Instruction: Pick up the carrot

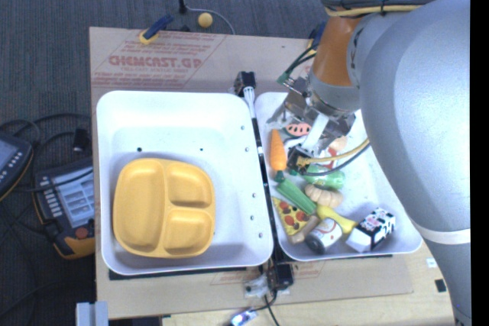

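While hanging low over the right bin (382,250), hovering with the gripper (312,135) just to the right of the carrot (277,150), carrying nothing that can be made out. Not managing to tell whether the fingers are standing wide or narrow, being lost among cables and dark parts at the wrist. Lying lengthwise close beside the bin's left wall, the carrot, at the upper end of a crowd of toy food: touching or nearly touching a green vegetable (296,194) at its lower tip, with a pizza slice (289,215), a small can (322,235) and a cow-patterned carton (373,228) further down. Sitting apart in the left bin (176,126), a yellow divided plate (163,206). Judging the carrot to be a light, stiff, smooth plastic piece, probably slippery and apt to roll or squirt out along its taper. Favouring a hold across the thick middle, closing crosswise to its length, while minding the wall crowding its left side and leaving little room there.
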You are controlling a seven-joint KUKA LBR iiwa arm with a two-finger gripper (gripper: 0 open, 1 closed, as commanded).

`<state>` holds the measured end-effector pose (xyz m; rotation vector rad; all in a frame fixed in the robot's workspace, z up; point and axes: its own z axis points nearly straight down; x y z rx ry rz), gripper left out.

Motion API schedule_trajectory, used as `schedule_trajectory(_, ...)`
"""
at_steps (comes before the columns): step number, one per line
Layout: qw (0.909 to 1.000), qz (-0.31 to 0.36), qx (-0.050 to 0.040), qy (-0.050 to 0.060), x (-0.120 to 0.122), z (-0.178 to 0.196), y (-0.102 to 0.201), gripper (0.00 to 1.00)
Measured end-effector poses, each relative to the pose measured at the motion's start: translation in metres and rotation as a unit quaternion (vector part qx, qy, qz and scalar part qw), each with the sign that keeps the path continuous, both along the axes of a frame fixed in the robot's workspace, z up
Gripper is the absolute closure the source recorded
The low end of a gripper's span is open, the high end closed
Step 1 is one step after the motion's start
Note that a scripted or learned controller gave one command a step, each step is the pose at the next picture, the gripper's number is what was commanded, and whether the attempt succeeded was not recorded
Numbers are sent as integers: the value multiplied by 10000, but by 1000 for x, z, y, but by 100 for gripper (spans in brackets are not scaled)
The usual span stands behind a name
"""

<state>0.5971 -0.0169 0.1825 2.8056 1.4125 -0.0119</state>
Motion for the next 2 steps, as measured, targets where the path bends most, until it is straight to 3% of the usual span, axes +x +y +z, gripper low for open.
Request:
schedule_trajectory(1,9941,-1088,8,11,-18,-1,39,0)
schedule_trajectory(2,9595,-2818,-10,11,-47,0,23,0)
